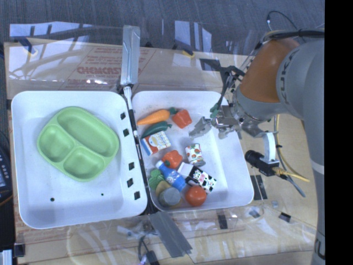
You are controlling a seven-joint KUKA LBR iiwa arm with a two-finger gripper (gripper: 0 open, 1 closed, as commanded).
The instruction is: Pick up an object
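Note:
The right bin (pixel 231 170) holds a heap of small toys. Among them are an orange carrot (pixel 157 116), a red block (pixel 182 118), a dark green vegetable (pixel 155 129), a white and orange carton (pixel 159 142), a patterned little can (pixel 193 153), a blue bottle (pixel 174 176), a black and white cow toy (pixel 201 177) and a red tomato (pixel 195 195). My gripper (pixel 212 127) hangs over the bin's upper right part, just right of the red block and above the little can. Its fingers stand open with nothing between them.
A green divided plate (pixel 78 142) lies in the left bin (pixel 33 203). A metal strip (pixel 130 54) runs along the divider between the bins. Cables and a black part (pixel 259 162) hang off the arm by the right bin's right wall.

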